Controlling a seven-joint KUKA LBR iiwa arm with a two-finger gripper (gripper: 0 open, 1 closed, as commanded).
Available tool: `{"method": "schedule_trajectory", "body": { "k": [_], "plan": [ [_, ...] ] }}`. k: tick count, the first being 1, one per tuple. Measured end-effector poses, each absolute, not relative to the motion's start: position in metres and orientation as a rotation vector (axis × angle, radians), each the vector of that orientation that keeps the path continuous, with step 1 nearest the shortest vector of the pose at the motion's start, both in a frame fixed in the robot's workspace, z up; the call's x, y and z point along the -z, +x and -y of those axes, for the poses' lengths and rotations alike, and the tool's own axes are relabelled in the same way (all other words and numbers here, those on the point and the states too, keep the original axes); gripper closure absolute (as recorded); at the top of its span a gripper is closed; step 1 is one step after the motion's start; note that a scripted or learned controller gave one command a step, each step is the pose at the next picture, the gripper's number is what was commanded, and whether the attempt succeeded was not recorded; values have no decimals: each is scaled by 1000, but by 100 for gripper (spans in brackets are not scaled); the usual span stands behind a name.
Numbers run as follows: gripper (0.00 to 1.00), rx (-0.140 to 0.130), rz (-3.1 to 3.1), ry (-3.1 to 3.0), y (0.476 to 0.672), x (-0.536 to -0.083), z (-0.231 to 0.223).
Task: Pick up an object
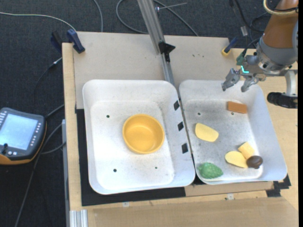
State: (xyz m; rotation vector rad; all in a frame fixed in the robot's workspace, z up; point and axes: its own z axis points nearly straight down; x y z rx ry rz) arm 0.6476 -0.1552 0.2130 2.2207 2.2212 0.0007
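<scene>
My gripper [239, 82] hangs open over the far edge of the right bin [270, 126], with nothing between its fingers. Just below it an orange block [236, 108] lies on the bin floor. A pale yellow piece [206, 132] sits near the middle of that bin. At the near right lie a yellow wedge [235, 159], a yellow cylinder [245, 150] and a dark brown ball [254, 161], close together. A green leafy piece [209, 170] rests in the near left corner.
The left bin [94, 126] holds a yellow bowl [143, 133]. A metal pole [152, 18] slants over the bench from the top down to the gap between the bins. A handheld pendant [19, 135] lies off the bench at left.
</scene>
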Motion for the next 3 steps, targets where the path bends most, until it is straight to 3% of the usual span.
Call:
{"method": "schedule_trajectory", "body": {
  "k": [1,3],
  "plan": [
    [0,-1,-2221,2221,648,-213,155],
    [0,3,-2224,2223,638,-127,151]
  ]
}}
